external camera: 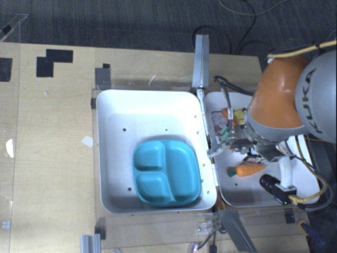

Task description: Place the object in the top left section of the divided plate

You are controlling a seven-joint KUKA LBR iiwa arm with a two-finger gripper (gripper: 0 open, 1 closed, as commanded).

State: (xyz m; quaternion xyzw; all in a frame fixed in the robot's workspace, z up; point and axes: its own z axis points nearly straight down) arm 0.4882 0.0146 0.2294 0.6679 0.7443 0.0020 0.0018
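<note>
A blue divided plate [167, 172] lies in the left white bin [116, 141], toward its front. The plate has two small sections on its left and one large section on its right; nothing lies in any of them. My gripper [235, 142] hangs low over the right bin [231, 191], under the grey and orange arm, which hides most of it. An orange carrot-like object [247, 170] lies on the bin floor just in front of the gripper. A small green item [226, 134] sits beside the gripper's left side; I cannot tell whether it is touched.
Small orange and yellow items [235, 114] lie at the back of the right bin, partly hidden by the arm. A metal divider rail [200, 67] stands between the bins. Black marks [51, 61] sit on the wooden bench at the far left.
</note>
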